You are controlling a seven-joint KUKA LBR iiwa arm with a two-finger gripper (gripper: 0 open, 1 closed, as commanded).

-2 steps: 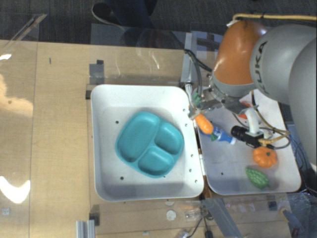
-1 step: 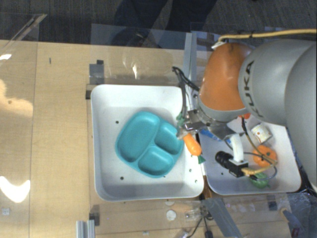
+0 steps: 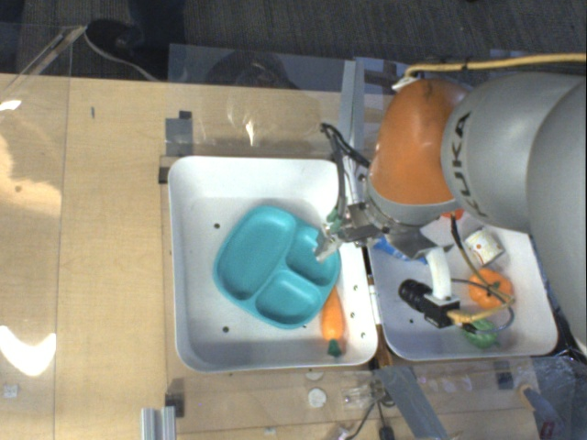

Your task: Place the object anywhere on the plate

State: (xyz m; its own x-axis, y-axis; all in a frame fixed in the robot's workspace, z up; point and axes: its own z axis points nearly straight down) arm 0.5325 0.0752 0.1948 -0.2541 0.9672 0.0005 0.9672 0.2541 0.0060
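So right now the claw (image 3: pixel 327 242) hangs over the right edge of the teal plate (image 3: pixel 252 264), which sits in the left bin (image 3: pixel 188 246) around the middle of the frame. Honestly I can't tell whether the claw is released or clenched from this angle, it's too small and cluttered there. The carrot (image 3: pixel 332 317) isn't on the plate. It lies on the bin floor just beside the plate's lower right edge, green end pointing toward the bottom of the frame. Over in the right bin (image 3: pixel 404 335) there's an orange thing (image 3: pixel 492 287), something green (image 3: pixel 479 336) and a small white block (image 3: pixel 482 244). The pale wooden table (image 3: pixel 92 246) stretches off to the left.
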